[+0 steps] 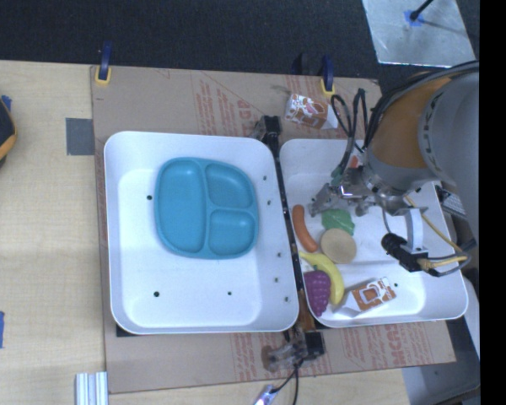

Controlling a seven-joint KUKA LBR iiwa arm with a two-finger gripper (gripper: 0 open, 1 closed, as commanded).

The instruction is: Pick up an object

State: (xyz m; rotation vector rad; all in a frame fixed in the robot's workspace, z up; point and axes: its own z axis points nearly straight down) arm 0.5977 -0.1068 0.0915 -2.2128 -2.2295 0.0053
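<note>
Two white bins were seen side by side on the counter [42,226]. The left bin [135,294] carried a blue divided plate [207,207], set toward its upper middle. The right bin [443,306], at the right of the frame, held the loose items: a green piece [340,221], a round tan piece [338,245], an orange-red sausage shape [303,229] along the bin's left wall, a yellow banana [327,272] touching a purple grape bunch [318,291], and a small printed packet [373,294] near the lower rim. Another packet [306,110] lay outside, above that bin.

The tool [347,194] was positioned low over the upper middle of the right bin, just above the green piece; whether it was open, closed or gripping anything could not be told from this angle.

The green piece was judged the likeliest target. It appeared to be a light, hollow plastic toy, stiff enough to resist squeezing yet smooth and liable to slip. It was judged best taken across its narrower width, near its middle, away from the tan piece just beside it. The sausage and banana were judged awkward because of the wall and their rounded backs.
</note>
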